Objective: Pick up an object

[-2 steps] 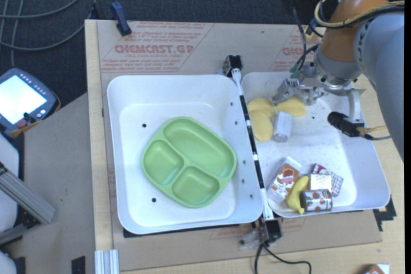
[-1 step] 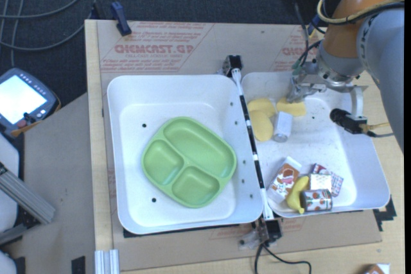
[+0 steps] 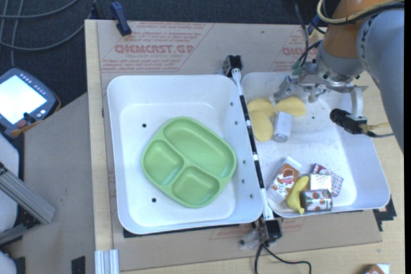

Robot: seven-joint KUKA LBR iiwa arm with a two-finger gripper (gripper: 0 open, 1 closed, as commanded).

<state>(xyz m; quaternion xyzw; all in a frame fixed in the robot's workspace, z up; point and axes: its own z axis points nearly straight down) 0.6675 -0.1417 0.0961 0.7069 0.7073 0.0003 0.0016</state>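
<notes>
1. Camera view: the gripper (image 3: pixel 297 88) is low in the right bin (image 3: pixel 366 167), over the yellow pieces (image 3: pixel 270 113) and a small can (image 3: pixel 281 127). I cannot tell how the jaws stand.
2. Risk, I think: these objects touch each other, so the closing may push them apart and catch nothing.

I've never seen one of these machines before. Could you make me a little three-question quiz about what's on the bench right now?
1. True or false: the green divided plate lies in the left bin.
2. Multiple choice: the claw hangs over A) the green divided plate, B) the far end of the right bin, C) the bare bench.
3. Fill in: in the right bin's near corner, a banana lies among small ______.

Key: 1 true. 2 B. 3 cartons.
</notes>
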